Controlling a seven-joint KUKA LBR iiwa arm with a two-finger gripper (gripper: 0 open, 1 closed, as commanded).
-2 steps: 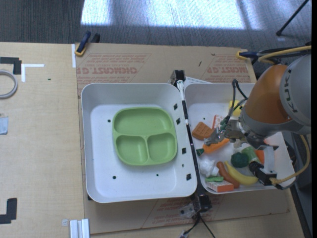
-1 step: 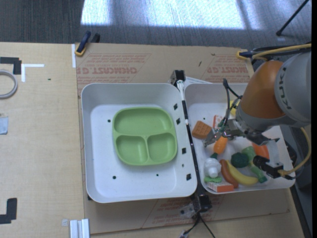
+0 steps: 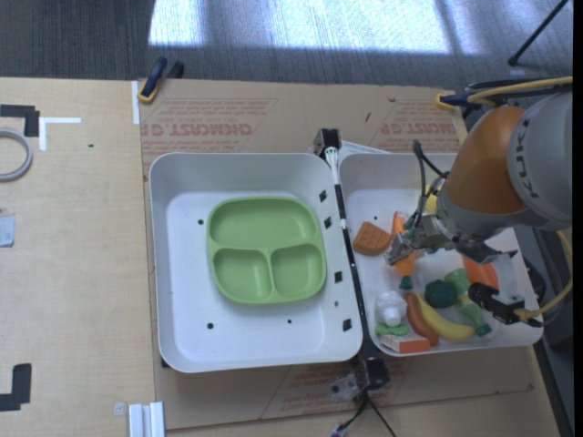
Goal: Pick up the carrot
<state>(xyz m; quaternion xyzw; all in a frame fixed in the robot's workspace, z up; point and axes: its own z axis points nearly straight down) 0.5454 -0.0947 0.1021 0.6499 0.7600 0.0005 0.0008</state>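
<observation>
Where the right bin's near wall is closest to the camera, a banana, a sausage and green vegetables are crowded just in front of the end effector. The carrot is seen directly under it, touching or nearly so; whether the end effector is released or clenched cannot be told. A miss is judged likely if the slim carrot rolls aside, or if the toast piece just to its left is nudged. Beyond it, the grey arm is seen.
</observation>
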